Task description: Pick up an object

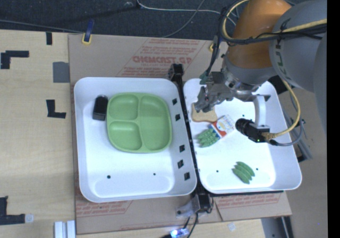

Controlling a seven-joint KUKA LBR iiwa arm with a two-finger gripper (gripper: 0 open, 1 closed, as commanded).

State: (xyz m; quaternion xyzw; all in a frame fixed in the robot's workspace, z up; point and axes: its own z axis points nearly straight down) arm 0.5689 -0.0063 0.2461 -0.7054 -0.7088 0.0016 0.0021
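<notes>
Pincer [203, 105] low in right bin [284, 170], touching tan toast piece [204, 116], grip state unclear, green pea pod [243, 171] nearby

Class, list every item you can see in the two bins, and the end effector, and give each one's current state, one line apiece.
Green divided plate: flat in the left bin, compartments bare.
Black block: beside the plate's left edge.
Tan slice: in the right bin, under the end effector.
Green bundle: lying loose.
Pea pod: lying loose, apart from the rest.
End effector: low over the tan slice.
</notes>
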